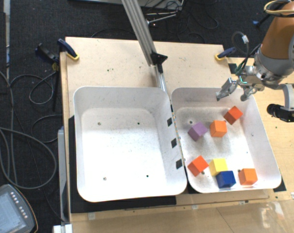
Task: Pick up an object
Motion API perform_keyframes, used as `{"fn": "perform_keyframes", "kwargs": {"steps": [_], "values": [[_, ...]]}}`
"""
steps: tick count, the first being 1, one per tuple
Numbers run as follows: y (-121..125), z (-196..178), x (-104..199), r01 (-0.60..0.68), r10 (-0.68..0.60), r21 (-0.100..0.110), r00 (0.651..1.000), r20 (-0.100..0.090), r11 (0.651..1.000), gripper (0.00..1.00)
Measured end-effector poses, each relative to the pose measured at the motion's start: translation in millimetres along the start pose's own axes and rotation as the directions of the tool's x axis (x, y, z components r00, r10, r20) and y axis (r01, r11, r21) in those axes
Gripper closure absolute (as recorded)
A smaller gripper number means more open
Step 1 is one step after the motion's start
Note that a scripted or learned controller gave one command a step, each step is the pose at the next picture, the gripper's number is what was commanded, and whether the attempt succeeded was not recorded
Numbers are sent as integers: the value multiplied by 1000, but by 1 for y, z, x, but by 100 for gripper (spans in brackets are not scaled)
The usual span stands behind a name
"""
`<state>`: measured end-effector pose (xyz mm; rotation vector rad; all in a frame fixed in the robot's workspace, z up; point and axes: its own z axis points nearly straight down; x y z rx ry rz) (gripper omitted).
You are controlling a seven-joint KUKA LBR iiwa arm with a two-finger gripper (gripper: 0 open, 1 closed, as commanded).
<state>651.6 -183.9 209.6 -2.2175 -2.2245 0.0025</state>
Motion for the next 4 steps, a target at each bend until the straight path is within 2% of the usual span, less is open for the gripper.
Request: {"fn": "perform_keyframes", "kwargs": {"steps": [1, 2, 3, 4], "values": [[5, 49, 8, 0, 0, 3, 1000, -1, 1000, 0], [4, 89, 9, -2, 2, -5, 1000, -1, 1000, 0], [4, 115, 10, 1, -1, 0, 1000, -1, 1000, 0], [5, 103, 10, 1, -1, -4, 1000, 1, 1000, 100]]}}
